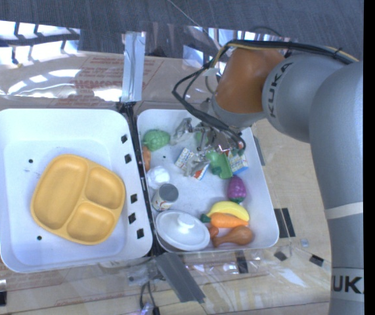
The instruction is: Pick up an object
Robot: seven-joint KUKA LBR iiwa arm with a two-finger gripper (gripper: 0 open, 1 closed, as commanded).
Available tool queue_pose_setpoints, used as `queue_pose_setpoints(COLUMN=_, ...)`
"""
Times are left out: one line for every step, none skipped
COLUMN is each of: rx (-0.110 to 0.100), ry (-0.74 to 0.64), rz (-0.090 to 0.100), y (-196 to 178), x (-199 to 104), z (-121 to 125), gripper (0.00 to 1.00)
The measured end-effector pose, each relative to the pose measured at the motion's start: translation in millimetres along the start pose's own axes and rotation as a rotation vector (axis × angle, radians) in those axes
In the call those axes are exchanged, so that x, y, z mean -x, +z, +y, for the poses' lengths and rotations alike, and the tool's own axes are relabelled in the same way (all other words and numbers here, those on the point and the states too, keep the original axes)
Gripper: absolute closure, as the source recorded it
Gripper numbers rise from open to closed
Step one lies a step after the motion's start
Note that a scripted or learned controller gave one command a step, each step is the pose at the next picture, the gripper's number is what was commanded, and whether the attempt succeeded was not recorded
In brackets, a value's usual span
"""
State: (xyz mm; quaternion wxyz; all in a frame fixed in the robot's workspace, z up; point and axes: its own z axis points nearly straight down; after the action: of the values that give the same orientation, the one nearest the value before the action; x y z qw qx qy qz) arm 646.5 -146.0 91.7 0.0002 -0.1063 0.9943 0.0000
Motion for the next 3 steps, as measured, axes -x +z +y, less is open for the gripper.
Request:
queue_pose_setpoints(rx=-0.001, ry=0.177, rz=-0.001, y=-38, x=-74, z=22, gripper=0.0)
queue_pose_setpoints(rx=-0.015, ry=0.382, rz=-0.008, y=-6, x=-63, z=52, gripper=0.0)
queue_pose_setpoints(rx=-0.016, ry=0.374, rz=-0.013, y=-18, x=-60, z=53, gripper=1.0)
